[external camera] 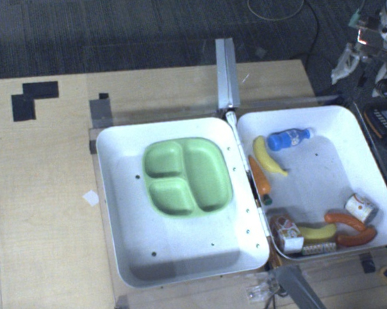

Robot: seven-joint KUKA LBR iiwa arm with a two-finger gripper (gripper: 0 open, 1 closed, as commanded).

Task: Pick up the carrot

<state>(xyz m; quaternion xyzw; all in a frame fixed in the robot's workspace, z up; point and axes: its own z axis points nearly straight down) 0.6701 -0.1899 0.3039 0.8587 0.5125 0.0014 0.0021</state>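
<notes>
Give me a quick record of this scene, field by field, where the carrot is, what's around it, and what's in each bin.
carrot: right bin, lying along its left wall, green end toward the near side
nearest neighbour: banana, just to the carrot's right
left bin: holds a green divided plate
right bin: also blue bottle, second banana, two sausages, small packages
carrot status: not yet picked up

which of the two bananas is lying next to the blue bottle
The upper banana, just below the blue bottle; the other banana lies along the bin's bottom edge.
</notes>
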